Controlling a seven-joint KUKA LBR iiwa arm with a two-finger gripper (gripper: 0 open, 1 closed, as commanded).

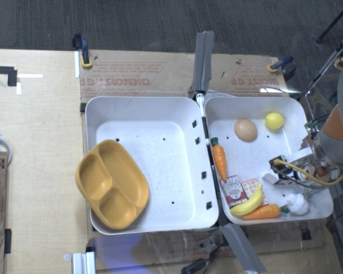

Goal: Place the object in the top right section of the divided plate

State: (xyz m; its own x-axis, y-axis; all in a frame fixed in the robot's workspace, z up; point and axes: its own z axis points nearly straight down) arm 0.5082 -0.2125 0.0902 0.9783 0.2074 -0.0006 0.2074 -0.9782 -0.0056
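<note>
A yellow divided plate (pixel 111 184) lies in the left bin's lower left corner, with nothing in its sections. In the right bin lie a tan egg (pixel 246 130), a yellow lemon (pixel 274 120), an orange carrot (pixel 219 160), a banana (pixel 247 203), a second carrot (pixel 264 212), a small red and white box (pixel 233 189) and a white lumpy object (pixel 298 204). My gripper (pixel 304 177) hangs low over the right bin's right side, just above the white object and right of the banana. Nothing shows as held in it.
The left bin (pixel 154 136) and the right bin (pixel 254 104) meet at a raised middle wall (pixel 206 153). Blue and yellow clamps (pixel 80 47) sit on the cardboard behind the bins. The grey arm (pixel 334 136) comes in over the right bin's right rim.
</note>
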